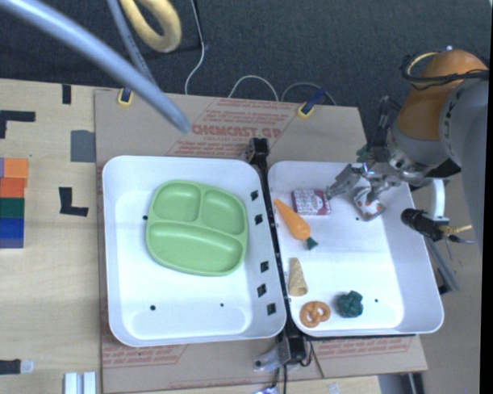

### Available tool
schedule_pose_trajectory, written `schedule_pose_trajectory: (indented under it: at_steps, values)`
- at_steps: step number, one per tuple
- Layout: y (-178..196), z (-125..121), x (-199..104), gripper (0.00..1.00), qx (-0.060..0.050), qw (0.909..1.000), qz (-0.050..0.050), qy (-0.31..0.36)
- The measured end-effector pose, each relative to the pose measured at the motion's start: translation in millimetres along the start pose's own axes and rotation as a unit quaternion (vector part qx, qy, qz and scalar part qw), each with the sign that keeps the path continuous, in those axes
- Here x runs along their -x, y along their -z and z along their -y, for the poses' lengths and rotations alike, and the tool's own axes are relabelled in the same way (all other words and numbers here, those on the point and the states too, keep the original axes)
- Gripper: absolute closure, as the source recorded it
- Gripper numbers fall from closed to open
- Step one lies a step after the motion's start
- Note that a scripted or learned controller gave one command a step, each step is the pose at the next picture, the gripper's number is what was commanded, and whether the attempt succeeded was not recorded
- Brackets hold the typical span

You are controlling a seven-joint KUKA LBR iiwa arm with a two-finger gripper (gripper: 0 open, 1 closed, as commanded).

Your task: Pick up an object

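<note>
**Toy food in the right bin, claw poised at its far corner**

Nearest the camera, at the front of the right bin (404, 319), lay a small brown pretzel (313, 313) and, just beside it, a dark green broccoli floret (351, 303). A pale beige cone-shaped piece (296, 276) sat just behind the pretzel, near the divider between the bins. Further back lay an orange toy carrot (293, 221) with a green tip, slanted, and just behind it a small red-and-white packet (311, 202). The left bin (116, 228) held a light green divided plate (198, 228).

The grey arm came in from the right, its orange band high at the edge. Its gripper (366, 191) hung over the back right part of the right bin, metal fingers pointing down and toward the packet. Whether the claw was spread or closed could not be told from this angle, and nothing could be seen held in it.

The packet was the closest object to the claw, lying near it on its left, apart from it, with the carrot a little further toward the divider. The other three pieces were well apart from the claw, at the front.

All of these looked like light toy pieces. The carrot was probably smooth, hard plastic that could slip or roll, so a grip across its thicker middle seemed wisest. The packet looked flat and low, likely hard to pinch except across its narrow sides.
</note>
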State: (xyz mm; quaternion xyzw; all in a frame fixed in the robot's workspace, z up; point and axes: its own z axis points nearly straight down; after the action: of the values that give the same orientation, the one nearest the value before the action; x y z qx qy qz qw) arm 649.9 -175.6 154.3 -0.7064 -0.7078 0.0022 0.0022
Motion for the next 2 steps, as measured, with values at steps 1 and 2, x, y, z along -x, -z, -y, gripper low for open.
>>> schedule_pose_trajectory:
  at_steps: [1,2]
  values:
    - [-58,-5,6,0.00,0.001,1.0000,-0.001,0.000]
    - [-44,-6,5,1.00,0.003,1.0000,-0.001,0.001]
